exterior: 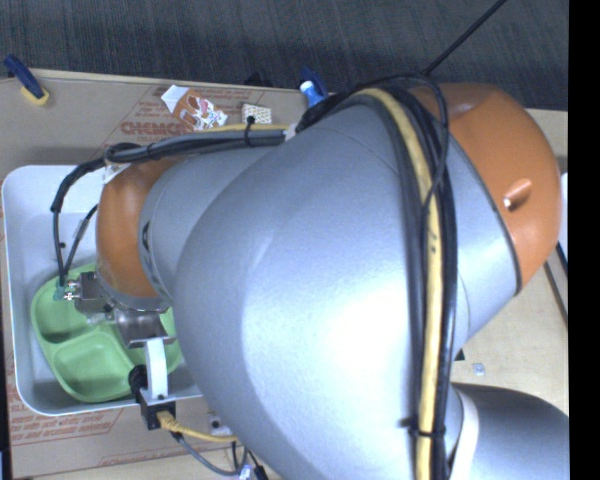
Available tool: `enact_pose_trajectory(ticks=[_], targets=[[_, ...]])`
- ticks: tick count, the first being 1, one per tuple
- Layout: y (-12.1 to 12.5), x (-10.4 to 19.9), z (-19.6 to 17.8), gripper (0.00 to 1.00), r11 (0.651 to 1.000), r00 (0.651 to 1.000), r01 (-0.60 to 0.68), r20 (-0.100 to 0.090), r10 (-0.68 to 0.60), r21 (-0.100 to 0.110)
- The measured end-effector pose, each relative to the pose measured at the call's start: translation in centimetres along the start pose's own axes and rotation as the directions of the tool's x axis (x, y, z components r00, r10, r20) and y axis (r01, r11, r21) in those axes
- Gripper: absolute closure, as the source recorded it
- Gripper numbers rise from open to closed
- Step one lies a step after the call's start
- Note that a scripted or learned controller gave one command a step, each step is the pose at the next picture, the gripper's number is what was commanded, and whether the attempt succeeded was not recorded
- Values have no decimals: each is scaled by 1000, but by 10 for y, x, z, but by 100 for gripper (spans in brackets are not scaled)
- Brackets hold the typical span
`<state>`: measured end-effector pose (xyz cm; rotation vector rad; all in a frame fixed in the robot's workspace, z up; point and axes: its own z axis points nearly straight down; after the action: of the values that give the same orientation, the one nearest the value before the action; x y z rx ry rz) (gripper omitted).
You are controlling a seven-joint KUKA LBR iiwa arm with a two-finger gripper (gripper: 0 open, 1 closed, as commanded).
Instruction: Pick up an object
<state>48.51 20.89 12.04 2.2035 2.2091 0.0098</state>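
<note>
The grey arm with its orange band reaches across the view from the right and down into the left white bin. A light green, lobed plastic object lies in the near part of that bin, right under the wrist. The wrist housing hides the fingertips and whatever lies between them.
The arm's bulk covers the right bin and most of the bench. A cardboard sheet lies under the bins, held by blue clamps at the far edge. Black cables run along the arm above the left bin.
</note>
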Motion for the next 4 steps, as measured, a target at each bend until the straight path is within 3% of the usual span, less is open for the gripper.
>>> enact_pose_trajectory(ticks=[1,2,3,4], targets=[[0,0,0,0,1000,1000,1,0,-1,0],[-8,9,27,0,1000,1000,1,-11,-1,15],[-1,5,13,100,1000,1000,-3,-7,3,-4],[-5,7,15,0,1000,1000,0,-8,0,10]])
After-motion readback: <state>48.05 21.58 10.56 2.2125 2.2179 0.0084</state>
